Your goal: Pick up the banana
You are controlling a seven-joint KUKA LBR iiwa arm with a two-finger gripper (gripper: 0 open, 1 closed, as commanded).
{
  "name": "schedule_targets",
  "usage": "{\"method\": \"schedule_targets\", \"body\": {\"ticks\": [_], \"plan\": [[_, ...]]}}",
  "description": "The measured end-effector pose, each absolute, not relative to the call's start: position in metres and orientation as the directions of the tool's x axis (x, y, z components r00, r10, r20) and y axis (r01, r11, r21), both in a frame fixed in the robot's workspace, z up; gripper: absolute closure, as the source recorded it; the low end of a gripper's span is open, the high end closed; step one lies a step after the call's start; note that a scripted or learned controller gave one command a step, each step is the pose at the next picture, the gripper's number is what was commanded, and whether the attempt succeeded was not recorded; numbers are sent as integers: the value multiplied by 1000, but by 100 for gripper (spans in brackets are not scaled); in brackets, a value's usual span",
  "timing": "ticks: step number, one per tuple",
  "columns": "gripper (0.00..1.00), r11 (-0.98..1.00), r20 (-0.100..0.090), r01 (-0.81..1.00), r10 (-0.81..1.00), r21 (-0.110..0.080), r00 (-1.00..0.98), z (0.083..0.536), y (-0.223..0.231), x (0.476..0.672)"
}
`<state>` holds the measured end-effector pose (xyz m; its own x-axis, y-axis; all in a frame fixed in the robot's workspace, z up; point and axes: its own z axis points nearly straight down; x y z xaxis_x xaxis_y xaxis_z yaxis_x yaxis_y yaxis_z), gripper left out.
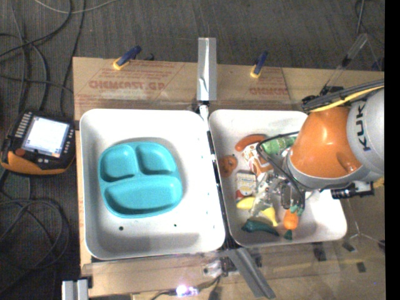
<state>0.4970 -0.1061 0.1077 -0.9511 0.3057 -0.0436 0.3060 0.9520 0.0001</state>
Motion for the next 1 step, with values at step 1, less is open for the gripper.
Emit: {"method": "schedule_targets", "body": {"ticks": [1], "plan": [[100,953,2,304,304,1,-953,183,-49,647]]}}
